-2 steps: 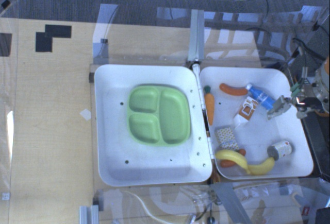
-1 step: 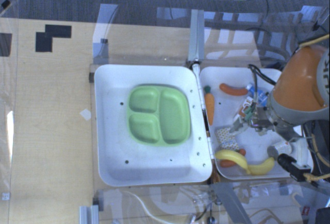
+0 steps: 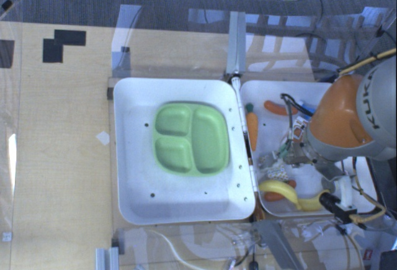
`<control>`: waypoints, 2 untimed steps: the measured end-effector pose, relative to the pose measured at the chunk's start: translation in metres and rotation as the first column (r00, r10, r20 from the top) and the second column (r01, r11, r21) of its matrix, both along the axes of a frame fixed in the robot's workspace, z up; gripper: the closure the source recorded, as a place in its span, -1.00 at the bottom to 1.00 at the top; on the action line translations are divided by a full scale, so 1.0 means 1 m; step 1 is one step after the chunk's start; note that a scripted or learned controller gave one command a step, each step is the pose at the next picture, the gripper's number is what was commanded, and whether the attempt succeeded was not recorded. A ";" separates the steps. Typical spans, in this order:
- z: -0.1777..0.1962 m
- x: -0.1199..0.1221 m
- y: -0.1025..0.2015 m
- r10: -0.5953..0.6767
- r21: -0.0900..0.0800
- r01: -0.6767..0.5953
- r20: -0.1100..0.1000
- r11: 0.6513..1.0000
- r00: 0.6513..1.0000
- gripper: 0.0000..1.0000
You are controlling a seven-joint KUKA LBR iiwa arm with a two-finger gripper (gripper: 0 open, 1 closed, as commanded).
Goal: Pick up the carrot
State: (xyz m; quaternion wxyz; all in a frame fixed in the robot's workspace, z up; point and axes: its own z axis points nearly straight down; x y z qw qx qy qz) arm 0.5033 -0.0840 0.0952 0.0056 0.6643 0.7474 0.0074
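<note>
Two shallow white plastic bins sit side by side on the pale wooden bench. The left bin [image 3: 133, 200] bears a light green three-compartment plate [image 3: 190, 138] at its centre. In the right bin [image 3: 263, 92], the small orange toy carrot with a green top [image 3: 252, 128] lies lengthwise against the left wall, at about ten o'clock from the bin's middle, green end toward twelve o'clock. A second orange-red elongated piece [image 3: 275, 107] rests near twelve o'clock, and a yellow banana [image 3: 286, 193] lies at six o'clock. The grey arm with its orange band [image 3: 338, 117] reaches in from three o'clock; its two-finger gripper [image 3: 286, 160] hangs over the bin's middle, apart from the carrot, and whether it is released or clenched cannot be told. The carrot is judged light, rigid and smooth, likely slippery on its taper; the thicker part just below the green top seems the surest hold, pinched across its width, though the adjoining wall leaves little room for one side.
</note>
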 end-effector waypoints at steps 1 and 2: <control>0.001 -0.004 -0.061 -0.273 0.004 0.273 0.009 0.962 0.962 -1.00; 0.013 -0.001 -0.062 -0.271 0.002 0.271 0.019 0.963 0.962 1.00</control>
